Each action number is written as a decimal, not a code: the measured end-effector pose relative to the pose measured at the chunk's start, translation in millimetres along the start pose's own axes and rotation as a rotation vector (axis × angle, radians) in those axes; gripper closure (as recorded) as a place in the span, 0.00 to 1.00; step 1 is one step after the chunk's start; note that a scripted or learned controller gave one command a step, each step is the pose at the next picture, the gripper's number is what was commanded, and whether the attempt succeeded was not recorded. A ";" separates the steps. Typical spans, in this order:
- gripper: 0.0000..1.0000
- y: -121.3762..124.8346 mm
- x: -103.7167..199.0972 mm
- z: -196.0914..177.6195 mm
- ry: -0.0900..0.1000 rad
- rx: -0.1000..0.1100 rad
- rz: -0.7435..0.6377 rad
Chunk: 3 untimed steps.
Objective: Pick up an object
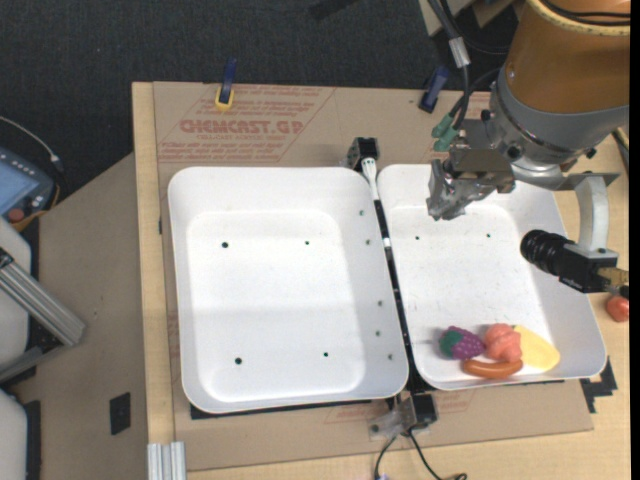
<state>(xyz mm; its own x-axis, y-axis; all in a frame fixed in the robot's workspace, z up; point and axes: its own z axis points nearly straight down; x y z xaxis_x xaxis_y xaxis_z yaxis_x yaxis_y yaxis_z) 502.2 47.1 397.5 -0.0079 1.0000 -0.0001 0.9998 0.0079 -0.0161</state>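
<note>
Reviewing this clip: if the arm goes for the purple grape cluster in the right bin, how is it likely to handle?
The purple grape cluster looks like moulded toy food, so it is probably light and stiff. Its bumpy surface may let it slip or twist in a pinch. It lies against the orange sausage-shaped piece and the pink piece, so pushing it would likely shift them too.

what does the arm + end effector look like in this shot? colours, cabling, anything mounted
The arm has a broad orange band above a grey wrist section. The end effector is small, dark grey metal. Green connectors and dark cables cluster beside the wrist on the camera view's left. A white bracket carrying a black cylindrical unit hangs off the wrist toward the right.
</note>
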 end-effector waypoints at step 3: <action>1.00 1.2 110.4 123.6 -0.001 -0.010 0.006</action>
<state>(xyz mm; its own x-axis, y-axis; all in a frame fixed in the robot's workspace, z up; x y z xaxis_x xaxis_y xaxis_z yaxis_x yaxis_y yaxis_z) 500.5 157.5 273.8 -0.0016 1.0000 -0.0010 1.0000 0.0016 -0.0064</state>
